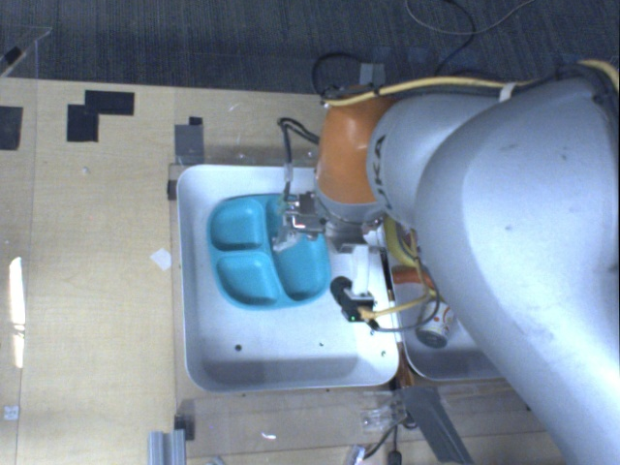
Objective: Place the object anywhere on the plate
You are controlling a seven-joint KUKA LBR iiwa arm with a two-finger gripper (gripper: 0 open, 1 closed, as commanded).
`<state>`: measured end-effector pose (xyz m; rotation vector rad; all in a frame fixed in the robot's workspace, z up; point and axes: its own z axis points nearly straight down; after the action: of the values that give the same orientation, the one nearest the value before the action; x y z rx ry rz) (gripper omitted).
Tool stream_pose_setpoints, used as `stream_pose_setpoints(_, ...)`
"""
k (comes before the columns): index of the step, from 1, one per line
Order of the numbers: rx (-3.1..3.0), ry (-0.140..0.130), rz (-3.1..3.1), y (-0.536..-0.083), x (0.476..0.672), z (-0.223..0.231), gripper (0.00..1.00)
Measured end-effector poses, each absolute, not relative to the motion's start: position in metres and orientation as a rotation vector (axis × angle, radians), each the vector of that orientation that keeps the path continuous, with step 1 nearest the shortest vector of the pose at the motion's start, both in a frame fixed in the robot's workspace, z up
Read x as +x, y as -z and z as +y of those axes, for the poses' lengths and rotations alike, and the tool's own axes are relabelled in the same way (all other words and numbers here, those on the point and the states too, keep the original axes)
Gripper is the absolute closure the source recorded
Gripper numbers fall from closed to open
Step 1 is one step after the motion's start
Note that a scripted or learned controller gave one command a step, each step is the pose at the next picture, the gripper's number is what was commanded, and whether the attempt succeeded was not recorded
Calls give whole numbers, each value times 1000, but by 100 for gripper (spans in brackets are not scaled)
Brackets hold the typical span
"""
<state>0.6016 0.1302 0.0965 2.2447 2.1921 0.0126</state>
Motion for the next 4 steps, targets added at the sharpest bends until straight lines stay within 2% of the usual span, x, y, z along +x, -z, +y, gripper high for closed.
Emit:
stream_pose_setpoints(1,2658,-4,1672,-185,670,52,0)
stream_pose_setpoints(2,2645,-6,1688,-195,671,55,100)
stream_pose_setpoints(3,2466,-4,1944,-229,647,110,100)
stream_pose_setpoints(4,2136,-7,2301,-246,669,186,100)
